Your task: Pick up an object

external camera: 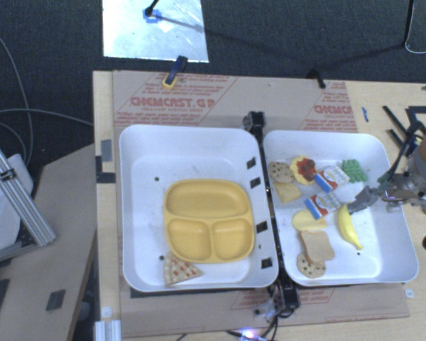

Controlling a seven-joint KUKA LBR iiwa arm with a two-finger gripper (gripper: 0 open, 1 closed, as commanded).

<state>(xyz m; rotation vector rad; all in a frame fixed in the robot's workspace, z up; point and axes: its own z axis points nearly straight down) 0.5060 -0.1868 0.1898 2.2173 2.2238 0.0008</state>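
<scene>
The gripper reaches into the right bin from the right, low over the toy food, though whether it is open or closed cannot be told and nothing shows held in it. Just below it lies the banana, with a blue-and-red packet just to its left and a slice of bread further down-left. Well to its left, a yellow divided plate sits in the left bin.

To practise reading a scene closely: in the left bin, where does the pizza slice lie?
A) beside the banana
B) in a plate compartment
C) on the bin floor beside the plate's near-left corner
C: the pizza slice lies on the left bin floor beside the yellow plate.
</scene>
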